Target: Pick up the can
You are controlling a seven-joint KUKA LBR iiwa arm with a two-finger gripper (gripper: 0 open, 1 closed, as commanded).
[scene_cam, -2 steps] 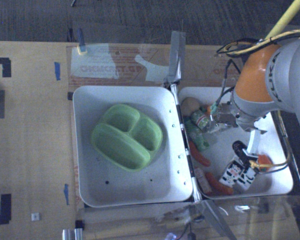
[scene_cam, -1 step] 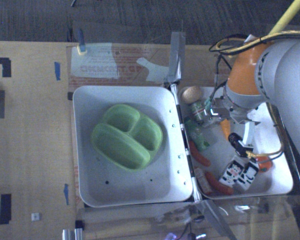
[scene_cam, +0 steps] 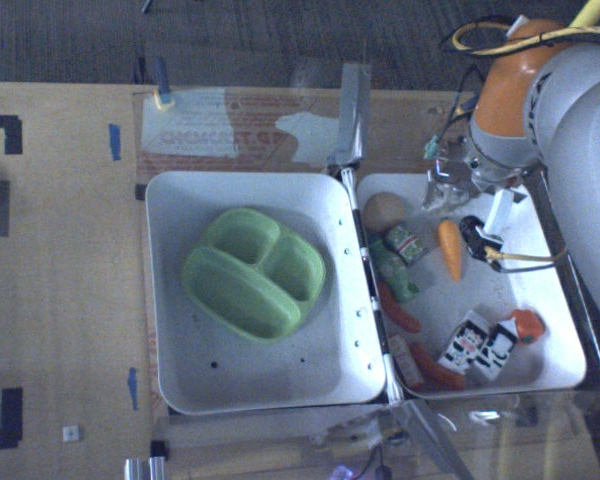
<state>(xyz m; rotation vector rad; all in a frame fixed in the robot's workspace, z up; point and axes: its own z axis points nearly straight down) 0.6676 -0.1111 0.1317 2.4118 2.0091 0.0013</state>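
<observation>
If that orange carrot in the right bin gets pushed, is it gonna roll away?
Probably. The carrot lies on its side on the smooth floor of the right bin, so it may roll; its taper would likely curve the path. It looks like a moulded toy, so probably stiff and light.

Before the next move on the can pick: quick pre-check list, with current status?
1. Can located: cannot tell. Nothing in the right bin reads clearly as a can; the small green labelled thing near the divider is the nearest guess.
2. Gripper position: ok. It hangs over the right bin's back edge.
3. Gripper holding anything: not ok. Nothing is seen between its fingers.
4. Clutter around the guess: not ok. A potato, a carrot and a green vegetable crowd it.
5. Cable: not ok. It trails into the bin beside the carrot.
6. Left bin: ok. The green tray lies apart from the work.
</observation>
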